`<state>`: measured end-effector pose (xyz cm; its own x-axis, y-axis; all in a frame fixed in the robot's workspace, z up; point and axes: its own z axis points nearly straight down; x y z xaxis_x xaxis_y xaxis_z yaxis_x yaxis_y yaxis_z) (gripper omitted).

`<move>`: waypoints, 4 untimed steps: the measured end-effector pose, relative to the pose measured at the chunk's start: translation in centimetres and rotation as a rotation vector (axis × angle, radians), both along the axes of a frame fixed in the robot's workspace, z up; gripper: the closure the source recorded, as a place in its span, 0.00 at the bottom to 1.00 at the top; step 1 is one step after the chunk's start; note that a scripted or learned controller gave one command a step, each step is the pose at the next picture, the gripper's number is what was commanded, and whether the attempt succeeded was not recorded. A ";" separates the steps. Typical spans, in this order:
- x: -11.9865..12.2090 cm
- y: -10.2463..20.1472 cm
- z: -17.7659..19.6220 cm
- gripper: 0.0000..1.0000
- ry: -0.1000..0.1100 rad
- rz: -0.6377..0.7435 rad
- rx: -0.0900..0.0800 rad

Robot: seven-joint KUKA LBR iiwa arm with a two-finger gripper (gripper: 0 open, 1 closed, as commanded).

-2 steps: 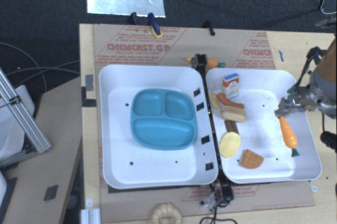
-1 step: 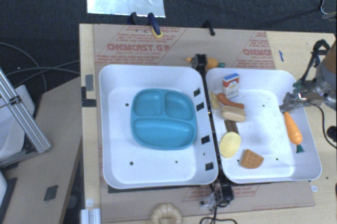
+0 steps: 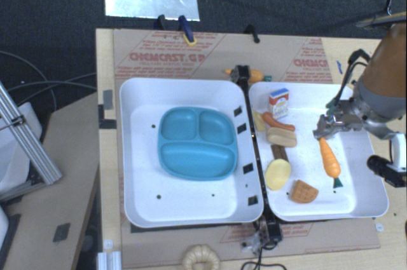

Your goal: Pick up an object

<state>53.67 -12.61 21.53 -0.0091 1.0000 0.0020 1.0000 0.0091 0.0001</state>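
In the right bin [image 3: 365,199] lie an orange carrot [image 3: 330,161], a small milk carton [image 3: 278,101], a hot dog sausage [image 3: 278,122], a bread roll [image 3: 282,136], a yellow potato-like piece [image 3: 277,174] and a brown cookie [image 3: 304,192]. My gripper [image 3: 325,127] hangs just above the carrot's upper end, at the right side of this bin. Nothing shows between its fingers.
A blue divided plate [image 3: 196,142] lies in the left bin [image 3: 137,135]. Black clips run along the wall between the bins. A yellow object [image 3: 254,76] sits behind the bins, and a braided ring [image 3: 202,257] lies at the front edge of the board.
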 end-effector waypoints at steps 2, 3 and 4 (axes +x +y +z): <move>-0.2 12.0 0.2 1.00 -0.001 0.003 0.001; -2.1 14.3 0.9 1.00 0.000 -0.001 0.000; -1.8 14.3 1.6 1.00 -0.001 -0.003 -0.001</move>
<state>51.91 1.71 23.14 -0.0064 1.0000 0.0010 1.0000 0.0064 0.0012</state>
